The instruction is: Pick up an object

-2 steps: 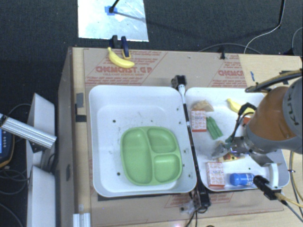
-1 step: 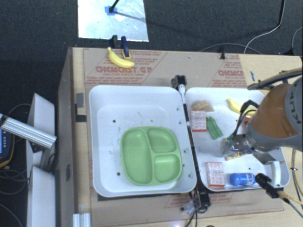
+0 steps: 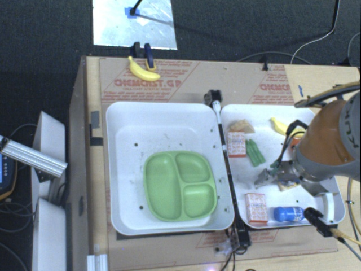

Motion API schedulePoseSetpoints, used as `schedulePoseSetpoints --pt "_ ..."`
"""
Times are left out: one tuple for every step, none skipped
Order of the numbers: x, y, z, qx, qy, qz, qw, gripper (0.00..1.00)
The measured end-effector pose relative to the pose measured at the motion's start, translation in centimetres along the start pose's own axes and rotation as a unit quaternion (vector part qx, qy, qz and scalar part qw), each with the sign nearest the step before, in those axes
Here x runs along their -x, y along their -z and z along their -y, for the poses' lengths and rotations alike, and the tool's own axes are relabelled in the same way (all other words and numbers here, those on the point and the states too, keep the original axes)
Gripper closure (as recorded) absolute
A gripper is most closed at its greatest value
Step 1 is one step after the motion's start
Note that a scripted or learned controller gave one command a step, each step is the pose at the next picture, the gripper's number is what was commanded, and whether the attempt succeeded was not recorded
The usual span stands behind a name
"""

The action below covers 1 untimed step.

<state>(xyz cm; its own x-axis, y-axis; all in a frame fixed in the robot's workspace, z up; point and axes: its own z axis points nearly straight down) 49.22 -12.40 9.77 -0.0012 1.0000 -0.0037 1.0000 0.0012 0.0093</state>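
Note:
My gripper (image 3: 269, 176) hangs low over the middle of the right bin (image 3: 327, 113), reaching in from the right. Just left of and above it lies a green object (image 3: 255, 153), with a red-and-white packet (image 3: 236, 146) beside that. A small tan piece (image 3: 288, 186) lies right under the gripper. Along the bin's near side sit a red-and-white box (image 3: 256, 206) and a blue bottle (image 3: 287, 213). A yellow banana-like toy (image 3: 278, 126) and a crumpled tan item (image 3: 241, 126) lie at the far side.
The left bin (image 3: 127, 151) holds a green divided plate (image 3: 180, 185). A second yellow banana (image 3: 142, 70) and a dark blue clip (image 3: 148, 54) lie on the cardboard behind the bins. The arm's orange band (image 3: 330, 134) covers the right bin's right part.

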Motion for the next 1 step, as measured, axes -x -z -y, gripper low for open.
schedulePoseSetpoints --pt "4.55 11.61 -4.54 -0.002 0.001 -0.001 1.0 0.0"
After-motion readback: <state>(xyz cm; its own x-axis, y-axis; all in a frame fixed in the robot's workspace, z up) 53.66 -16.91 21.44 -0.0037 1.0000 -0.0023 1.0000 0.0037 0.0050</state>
